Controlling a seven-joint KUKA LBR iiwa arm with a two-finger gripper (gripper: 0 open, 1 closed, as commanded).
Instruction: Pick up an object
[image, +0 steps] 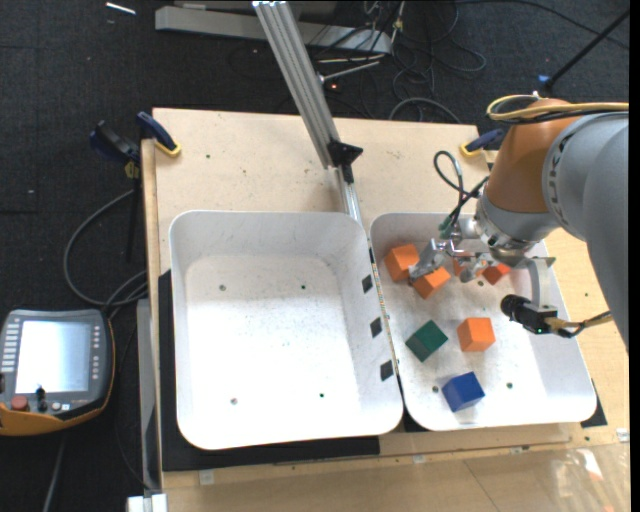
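Over the right bin the gripper hangs right at an orange block, whether gripping it I cannot tell; the block looks light, rigid and easiest pinched across two flat opposite faces.

arm cropped right, red block perhaps half-hidden

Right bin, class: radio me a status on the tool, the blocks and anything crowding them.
Tool low in right bin, over an orange block. Grip unconfirmed. Second orange block close beside. Green block, third orange block, blue block lie apart.
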